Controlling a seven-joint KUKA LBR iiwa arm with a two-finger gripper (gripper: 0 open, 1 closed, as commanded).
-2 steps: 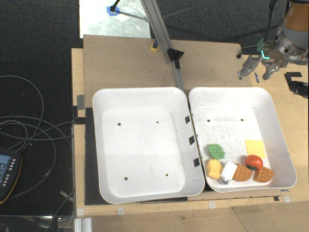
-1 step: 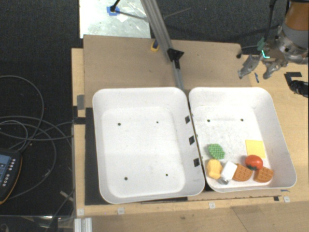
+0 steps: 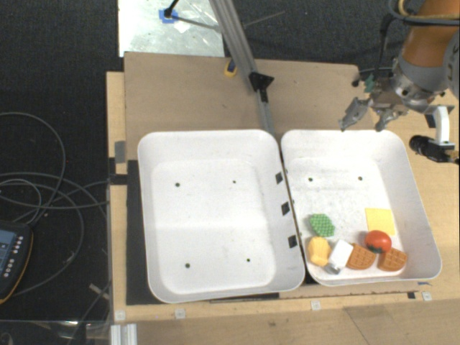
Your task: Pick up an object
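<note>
Tool (image 3: 365,121): fingers spread, nothing between them, above right bin (image 3: 417,192) far rim.
Objects (image 3: 352,244): clustered at near end, well apart from tool.

The surface (image 3: 187,95) is a tan board, and two shallow white bins lie directly on it side by side — the left bin (image 3: 154,214) toward its left edge, the right bin (image 3: 345,149) toward its right edge, their inner rims touching.

White bins (image 3: 208,149) — green checked piece (image 3: 323,225), yellow square (image 3: 379,220).
</note>
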